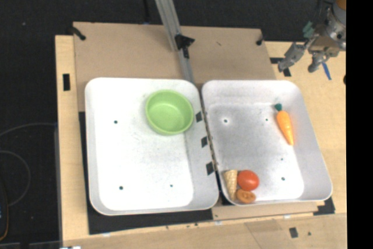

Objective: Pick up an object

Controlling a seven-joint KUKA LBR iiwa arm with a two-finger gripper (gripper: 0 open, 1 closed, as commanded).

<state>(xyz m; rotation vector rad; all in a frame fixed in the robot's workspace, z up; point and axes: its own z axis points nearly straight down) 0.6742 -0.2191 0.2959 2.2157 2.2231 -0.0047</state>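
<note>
Claw (303,62) spread, above one carrot (284,126), one tomato (248,179), one bowl (169,112)

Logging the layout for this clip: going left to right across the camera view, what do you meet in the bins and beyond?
Green bowl → cone-shaped item → red tomato → carrot → tool, above the right bin's far corner.
</note>
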